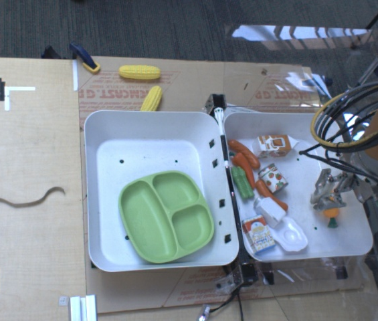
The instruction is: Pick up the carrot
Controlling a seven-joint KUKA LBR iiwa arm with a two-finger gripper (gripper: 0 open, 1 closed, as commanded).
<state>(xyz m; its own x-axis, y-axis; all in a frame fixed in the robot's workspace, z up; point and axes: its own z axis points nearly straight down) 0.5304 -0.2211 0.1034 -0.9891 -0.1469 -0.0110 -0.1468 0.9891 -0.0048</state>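
My metal gripper (332, 206) is clenched on a small orange carrot (332, 214) above the smooth right bin (349, 243).

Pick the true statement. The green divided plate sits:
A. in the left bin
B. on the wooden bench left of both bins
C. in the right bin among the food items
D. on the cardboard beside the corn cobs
A: the green plate lies on the floor of the left bin, apart from the packets and carrot in the right bin.
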